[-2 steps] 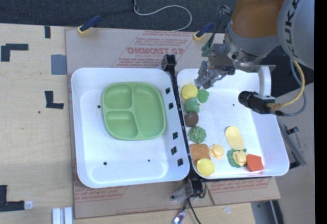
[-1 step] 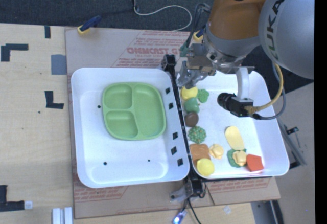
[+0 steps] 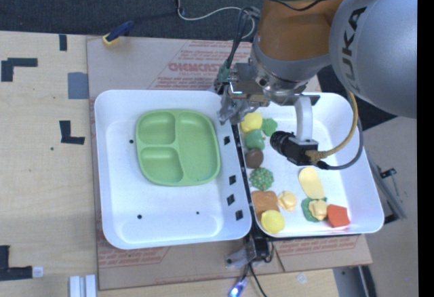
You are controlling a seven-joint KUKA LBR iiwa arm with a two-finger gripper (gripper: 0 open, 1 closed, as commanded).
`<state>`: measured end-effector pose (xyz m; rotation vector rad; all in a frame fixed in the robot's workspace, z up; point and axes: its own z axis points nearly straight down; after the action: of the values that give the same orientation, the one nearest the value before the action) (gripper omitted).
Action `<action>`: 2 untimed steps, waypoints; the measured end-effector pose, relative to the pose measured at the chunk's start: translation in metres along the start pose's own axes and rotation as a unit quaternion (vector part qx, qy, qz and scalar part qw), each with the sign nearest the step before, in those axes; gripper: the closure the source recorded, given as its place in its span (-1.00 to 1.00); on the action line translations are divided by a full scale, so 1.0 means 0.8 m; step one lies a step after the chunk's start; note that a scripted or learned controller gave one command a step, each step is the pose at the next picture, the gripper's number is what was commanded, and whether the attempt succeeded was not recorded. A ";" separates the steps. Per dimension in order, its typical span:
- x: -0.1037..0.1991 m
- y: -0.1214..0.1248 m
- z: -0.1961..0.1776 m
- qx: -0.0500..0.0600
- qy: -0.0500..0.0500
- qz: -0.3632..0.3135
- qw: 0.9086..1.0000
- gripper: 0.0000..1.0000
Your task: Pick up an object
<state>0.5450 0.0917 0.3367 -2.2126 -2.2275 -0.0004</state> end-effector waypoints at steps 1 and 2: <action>-0.052 -0.005 -0.107 -0.005 -0.001 0.004 1.000 1.00; -0.045 -0.080 -0.159 -0.001 0.000 0.002 1.000 1.00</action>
<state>0.4815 0.0550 0.4640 -2.2179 -2.2254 -0.0028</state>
